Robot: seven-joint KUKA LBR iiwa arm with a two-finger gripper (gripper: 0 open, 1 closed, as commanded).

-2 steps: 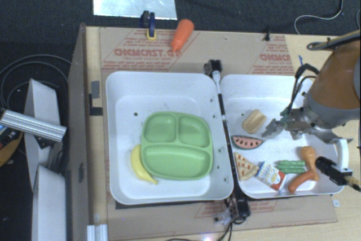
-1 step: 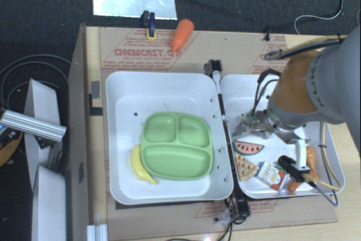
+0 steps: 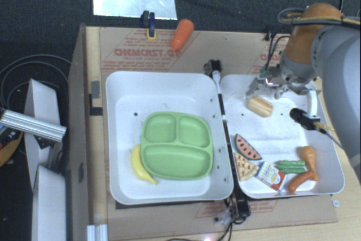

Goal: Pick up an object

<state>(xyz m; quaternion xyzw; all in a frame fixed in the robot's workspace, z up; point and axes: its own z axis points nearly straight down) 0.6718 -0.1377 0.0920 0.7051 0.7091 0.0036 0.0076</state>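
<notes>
My gripper (image 3: 267, 86) hangs at the back of the right bin (image 3: 337, 178), just above and behind a tan bread roll (image 3: 259, 105). Its fingers look spread, with nothing between them. Nearer the front lie a watermelon slice (image 3: 246, 147), a pizza slice (image 3: 243, 166), a ketchup packet (image 3: 269, 174), green beans (image 3: 290, 165), a sausage (image 3: 301, 180) and a drumstick (image 3: 307, 154). The grey arm with its orange band (image 3: 307, 31) covers the bin's back right corner.
The left bin (image 3: 121, 121) holds a green divided plate (image 3: 177, 145) with a banana (image 3: 140, 165) against its left edge. A carrot (image 3: 182, 34) lies on the cardboard behind the bins. A black and yellow piece (image 3: 303, 118) juts from the arm over the right bin.
</notes>
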